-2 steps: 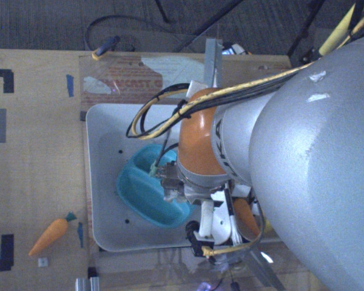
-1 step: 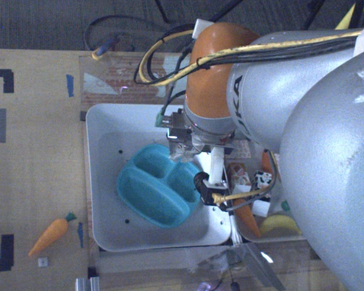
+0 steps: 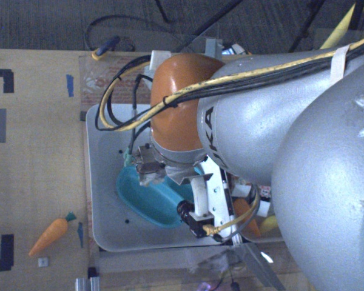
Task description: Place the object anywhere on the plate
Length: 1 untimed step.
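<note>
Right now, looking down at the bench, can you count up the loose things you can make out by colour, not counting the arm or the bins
Blue: 1, the plate in the white bin, partly under the arm.
Orange: 2, the carrot on the bench outside the bin, and an orange thing behind the arm.
Yellow: 1, a yellow thing beside it, mostly hidden.
Total: 4. More may be hidden by the arm.

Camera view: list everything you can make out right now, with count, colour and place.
plate: one, teal, in the white bin, partly under the wrist
white bin: one in view, centre of bench
toy carrot: one, orange with green top, on the bench left of the bin
blue tape strip: one, upper left on the bench
orange and yellow items: colours only, half hidden beneath the arm
arm: one, grey with orange band, cables along it, reaching in from the right
</note>
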Each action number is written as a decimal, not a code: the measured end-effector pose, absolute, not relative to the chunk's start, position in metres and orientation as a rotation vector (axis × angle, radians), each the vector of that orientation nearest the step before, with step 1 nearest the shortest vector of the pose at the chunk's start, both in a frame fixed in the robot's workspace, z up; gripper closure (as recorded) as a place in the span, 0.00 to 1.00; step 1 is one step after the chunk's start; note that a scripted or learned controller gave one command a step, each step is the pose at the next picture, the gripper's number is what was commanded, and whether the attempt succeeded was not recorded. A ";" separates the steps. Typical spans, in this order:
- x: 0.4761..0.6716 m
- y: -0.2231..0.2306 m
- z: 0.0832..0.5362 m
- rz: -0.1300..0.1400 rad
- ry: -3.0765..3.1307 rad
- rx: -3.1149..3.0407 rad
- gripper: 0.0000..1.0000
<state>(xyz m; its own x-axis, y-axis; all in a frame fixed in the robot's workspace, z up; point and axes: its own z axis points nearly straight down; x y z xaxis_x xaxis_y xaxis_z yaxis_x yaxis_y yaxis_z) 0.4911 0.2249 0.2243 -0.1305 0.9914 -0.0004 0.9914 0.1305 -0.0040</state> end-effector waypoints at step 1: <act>0.479 0.194 0.267 -0.001 -2.506 -1.897 1.00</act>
